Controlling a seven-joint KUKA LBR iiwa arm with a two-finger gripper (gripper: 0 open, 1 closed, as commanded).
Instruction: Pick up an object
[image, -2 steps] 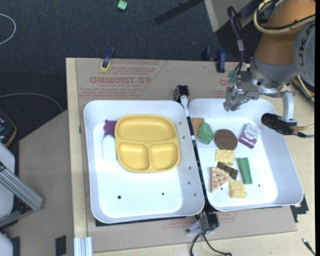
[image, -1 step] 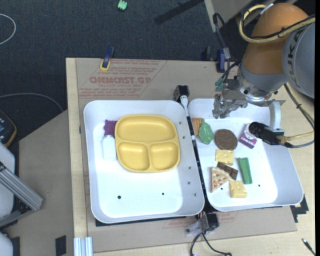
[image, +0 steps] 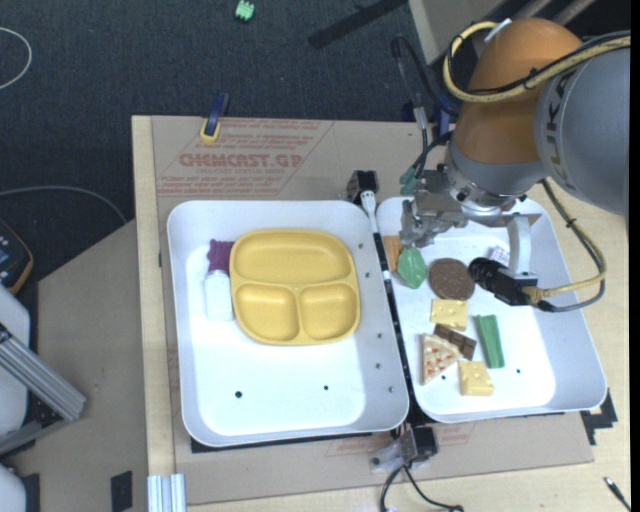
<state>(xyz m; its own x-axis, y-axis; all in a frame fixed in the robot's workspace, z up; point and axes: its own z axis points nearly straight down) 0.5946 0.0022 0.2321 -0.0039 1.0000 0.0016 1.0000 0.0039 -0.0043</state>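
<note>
The claw (image: 420, 232) hung over the far left corner of the right bin (image: 575, 345), and honestly I couldn't tell if it was wide or narrow. A green leaf-shaped piece (image: 411, 266) lay just below it, next to a brown round cookie (image: 451, 279). Pizza slice (image: 434, 356), cheese chunks (image: 475, 378) and a green stick (image: 489, 340) sat nearer. The yellow divided tray (image: 295, 284) was in the left bin (image: 290, 405).
</note>
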